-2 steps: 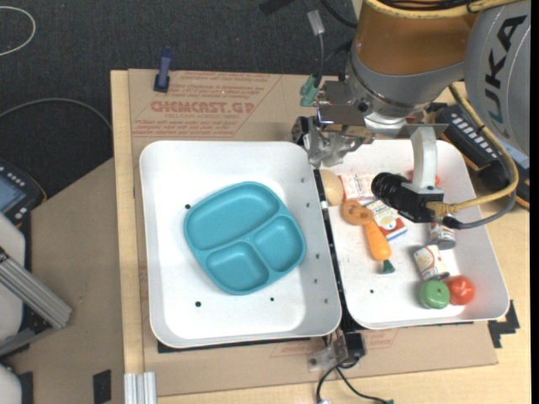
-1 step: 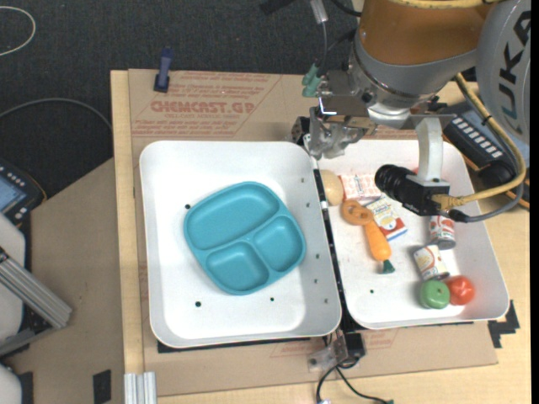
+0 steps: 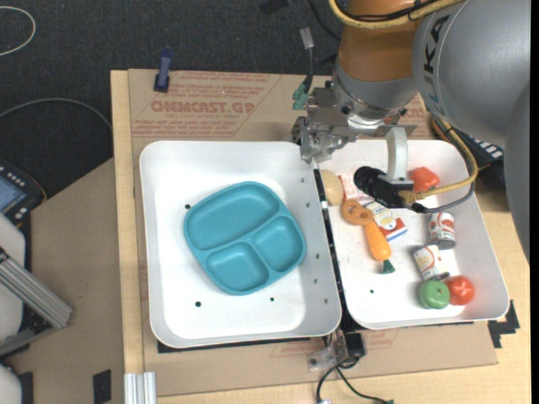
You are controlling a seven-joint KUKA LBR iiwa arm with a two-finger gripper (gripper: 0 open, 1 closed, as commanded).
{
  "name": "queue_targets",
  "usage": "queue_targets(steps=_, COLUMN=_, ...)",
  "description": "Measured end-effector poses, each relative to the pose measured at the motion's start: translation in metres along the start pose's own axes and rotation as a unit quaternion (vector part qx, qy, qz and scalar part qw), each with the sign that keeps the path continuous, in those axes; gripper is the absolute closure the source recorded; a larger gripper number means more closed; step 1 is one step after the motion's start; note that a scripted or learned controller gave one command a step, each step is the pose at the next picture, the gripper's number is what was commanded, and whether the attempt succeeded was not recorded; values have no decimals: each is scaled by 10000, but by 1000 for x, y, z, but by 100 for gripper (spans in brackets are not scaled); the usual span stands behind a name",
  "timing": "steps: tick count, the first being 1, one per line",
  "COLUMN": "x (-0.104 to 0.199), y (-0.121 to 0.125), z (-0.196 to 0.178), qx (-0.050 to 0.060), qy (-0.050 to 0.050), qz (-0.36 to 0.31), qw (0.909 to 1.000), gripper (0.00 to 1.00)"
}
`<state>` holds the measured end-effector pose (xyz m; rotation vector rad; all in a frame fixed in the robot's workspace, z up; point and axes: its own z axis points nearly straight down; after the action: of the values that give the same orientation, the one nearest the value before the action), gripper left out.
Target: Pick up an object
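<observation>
Many small toys in the right bin (image 3: 484, 234); carrot (image 3: 376, 241) looks light, hard, best pinched mid-body; cannot tell gripper (image 3: 318, 141) state.

Dark carpet floor (image 3: 126, 23) with thin looping cables (image 3: 17, 28). Cardboard sheet (image 3: 219, 99) printed in red covers the counter. Aluminium rail (image 3: 34, 297) lower left.

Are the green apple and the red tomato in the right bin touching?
Touching. The camera view shows the green apple and the red tomato pressed side by side, with no white bin floor between them.
</observation>
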<state>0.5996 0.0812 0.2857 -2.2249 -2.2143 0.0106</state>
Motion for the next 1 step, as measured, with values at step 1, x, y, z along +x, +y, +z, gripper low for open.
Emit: queue_targets(steps=1, x=1, y=-75, z=-13, qx=-5, qy=21, qz=-20, qw=10000, gripper=100)
